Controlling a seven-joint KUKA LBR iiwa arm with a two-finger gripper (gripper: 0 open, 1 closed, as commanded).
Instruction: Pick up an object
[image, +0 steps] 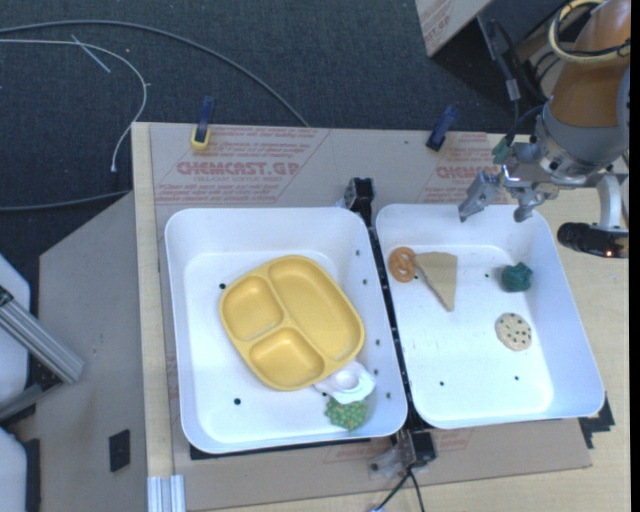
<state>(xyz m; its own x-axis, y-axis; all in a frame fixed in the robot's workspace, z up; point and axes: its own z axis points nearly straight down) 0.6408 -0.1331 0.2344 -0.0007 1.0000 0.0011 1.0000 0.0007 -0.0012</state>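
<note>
In the right bin (560, 390) lie an orange pretzel-like ring (402, 264), a tan wedge (439, 277), a small dark green lump (517, 277) and a speckled round cookie (513, 331). My gripper (497, 201) hangs above the bin's far edge, open, its two fingers spread with nothing between them. It stands up and to the right of the tan wedge, well apart from all the objects. The grey arm with its orange band reaches in from the upper right.
The left bin (190, 330) holds a yellow divided plate (290, 320), with a white cup-like piece (346, 381) and a green pea cluster (348, 412) at its near edge. Blue clamps (204, 122) (441, 127) sit on the board's far edge.
</note>
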